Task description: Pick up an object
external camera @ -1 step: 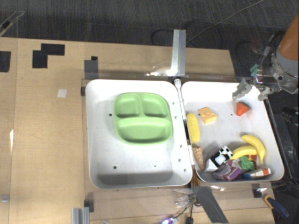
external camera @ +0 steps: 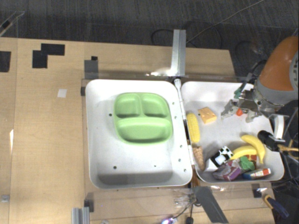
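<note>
Right bin (external camera: 205, 93), white and shallow, on a wooden counter (external camera: 42, 139): holds a small tan wedge, cheese-like (external camera: 207, 115), lying alone on bare floor toward 10 o'clock of the bin; a yellow corn cob (external camera: 193, 127) lengthwise along the 9 o'clock wall; a brownish speckled piece (external camera: 199, 157) just below the cob. At 5 to 6 o'clock, a crowded heap: two bananas (external camera: 251, 148), curved, yellow, dark-tipped; a black-and-white item (external camera: 221, 157); a purple packet (external camera: 229, 172); a green piece (external camera: 246, 164); a red-and-white tube (external camera: 259, 173); all touching or overlapping, details too small to tell. Gripper (external camera: 239, 110), grey with an orange spot, sits at 2 o'clock of the bin, to the right of the cheese wedge and apart from it; the jaws stand apart, nothing between them. Grey arm with orange band (external camera: 280, 71) enters from 3 o'clock. Left bin (external camera: 100, 134): one green divided plate (external camera: 142, 117), three compartments, centred slightly toward 12 o'clock. A metal post (external camera: 179, 52) stands at 12 o'clock between the bins.
</note>
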Controlling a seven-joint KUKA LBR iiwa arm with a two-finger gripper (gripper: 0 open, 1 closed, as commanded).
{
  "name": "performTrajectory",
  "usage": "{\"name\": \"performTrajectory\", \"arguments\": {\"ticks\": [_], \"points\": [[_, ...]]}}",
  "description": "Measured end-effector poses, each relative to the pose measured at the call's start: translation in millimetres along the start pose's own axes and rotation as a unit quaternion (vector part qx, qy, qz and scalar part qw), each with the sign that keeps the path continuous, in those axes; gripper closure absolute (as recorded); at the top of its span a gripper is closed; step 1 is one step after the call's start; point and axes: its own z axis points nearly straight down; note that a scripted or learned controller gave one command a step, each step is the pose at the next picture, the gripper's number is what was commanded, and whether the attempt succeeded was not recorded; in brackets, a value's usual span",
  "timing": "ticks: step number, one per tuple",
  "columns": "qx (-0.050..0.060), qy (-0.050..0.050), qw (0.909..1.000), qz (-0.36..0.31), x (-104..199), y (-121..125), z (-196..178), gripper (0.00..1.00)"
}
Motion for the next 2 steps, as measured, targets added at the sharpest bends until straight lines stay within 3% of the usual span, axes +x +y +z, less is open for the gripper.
{"name": "performTrajectory", "arguments": {"ticks": [1, 2], "points": [[-0.003, 0.0, 0.9924, -0.123, 40.2, 87.6, 69.5, 0.0], [-0.007, -0.003, 0.9874, -0.158, 61.9, 19.5, 66.7, 0.0]]}}
